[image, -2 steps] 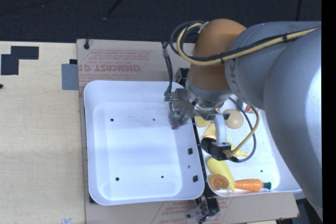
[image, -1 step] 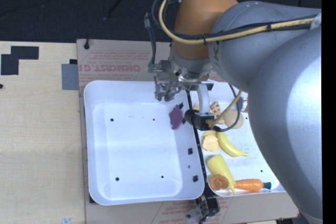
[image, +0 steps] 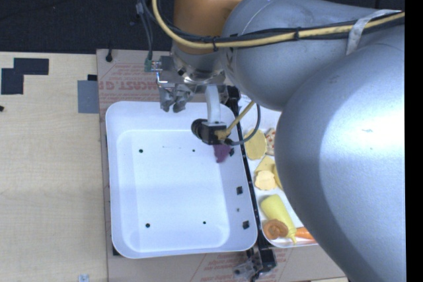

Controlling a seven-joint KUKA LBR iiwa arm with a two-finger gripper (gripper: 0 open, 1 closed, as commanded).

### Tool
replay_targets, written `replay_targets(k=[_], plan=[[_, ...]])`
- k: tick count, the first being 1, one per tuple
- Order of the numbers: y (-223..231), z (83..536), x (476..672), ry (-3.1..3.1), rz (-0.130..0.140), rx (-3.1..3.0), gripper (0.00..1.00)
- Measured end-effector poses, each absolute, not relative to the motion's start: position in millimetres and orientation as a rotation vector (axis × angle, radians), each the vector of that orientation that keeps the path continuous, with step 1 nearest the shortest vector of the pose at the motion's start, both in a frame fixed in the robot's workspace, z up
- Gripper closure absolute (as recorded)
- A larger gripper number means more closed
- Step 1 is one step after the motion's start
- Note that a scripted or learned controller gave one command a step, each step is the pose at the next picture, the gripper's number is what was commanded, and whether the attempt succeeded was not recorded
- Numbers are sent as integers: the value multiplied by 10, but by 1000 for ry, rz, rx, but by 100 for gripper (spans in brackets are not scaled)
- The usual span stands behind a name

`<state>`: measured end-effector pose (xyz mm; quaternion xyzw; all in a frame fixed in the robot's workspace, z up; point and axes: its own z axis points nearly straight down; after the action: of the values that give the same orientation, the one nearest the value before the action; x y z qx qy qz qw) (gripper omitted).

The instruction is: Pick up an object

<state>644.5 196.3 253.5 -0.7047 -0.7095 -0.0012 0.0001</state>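
My gripper (image: 174, 102) hangs over the far rim of the left white bin (image: 165, 195), near its back edge. A small purple object (image: 222, 153) lies in this bin against the right wall, to the right of and nearer than the gripper. Nothing shows in the gripper. The right bin (image: 254, 121) is mostly hidden under the arm. In the part of it that shows lie a pale yellow piece (image: 255, 140), a tan slice (image: 266, 179), a yellow pear-shaped thing (image: 277, 208), a round orange thing (image: 276, 230) and a carrot-like tip (image: 304, 233).
The big grey arm (image: 330, 109) covers the right side of the view. Left of the bins lies a pale wooden bench (image: 46, 175) with dark patches (image: 86, 96). Brown cardboard (image: 125, 76) lies under the bins.
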Motion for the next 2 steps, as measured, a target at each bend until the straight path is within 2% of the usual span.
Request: replay_targets(k=[1, 2], plan=[[2464, 2719, 6436, -2227, -1, -2214, 100], [2427, 4191, 6451, -2229, -20, -2223, 100]])
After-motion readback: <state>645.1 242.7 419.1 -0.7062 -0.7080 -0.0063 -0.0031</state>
